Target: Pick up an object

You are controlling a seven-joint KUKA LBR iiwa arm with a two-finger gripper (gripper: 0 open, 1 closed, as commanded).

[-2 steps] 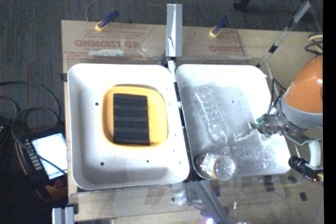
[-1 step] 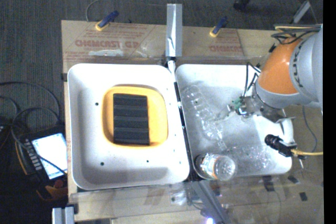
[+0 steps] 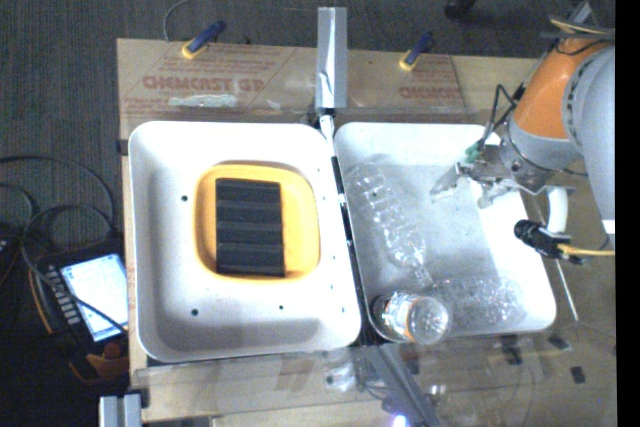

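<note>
In the left bin (image 3: 160, 245) lies a yellow pad with a black ridged top (image 3: 252, 225). The right bin (image 3: 520, 245) holds clear plastic bottles: one (image 3: 388, 210) lies lengthwise near the bin's left wall, one (image 3: 415, 317) rests at the front left corner with its end towards the camera, and a third (image 3: 483, 295) lies near the front right. My gripper (image 3: 465, 190) hangs over the back right part of the right bin. Its fingers are spread, with only the bin floor between them. It is apart from every bottle.
The grey arm with its orange band (image 3: 545, 100) comes in over the right bin's right rim. A metal upright (image 3: 330, 65) stands behind the divide between the bins. Two clamps (image 3: 203, 39) (image 3: 417, 50) sit on the board behind. A cable (image 3: 545, 240) runs by the right rim.
</note>
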